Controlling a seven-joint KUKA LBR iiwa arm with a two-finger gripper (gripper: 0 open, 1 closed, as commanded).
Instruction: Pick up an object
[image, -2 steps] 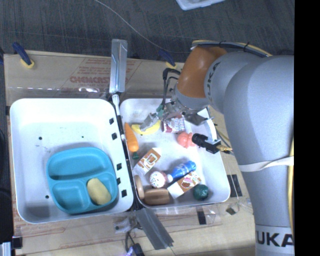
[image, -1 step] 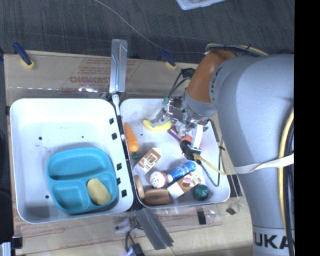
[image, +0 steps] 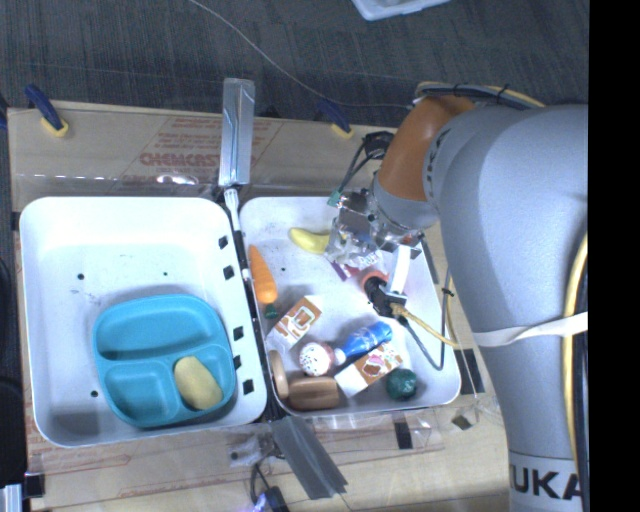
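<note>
Metal pincer (image: 352, 243) beside curved yellow banana (image: 310, 240); tapered orange carrot (image: 263, 276).

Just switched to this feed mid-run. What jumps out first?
The big grey arm with its orange band fills the right side, its gripper down in the right bin by a yellow banana. That bin is crowded: a carrot by the divider, small cartons, a blue bottle. In the left bin lies a bright blue divided tray bearing a yellow potato-like piece.
</note>
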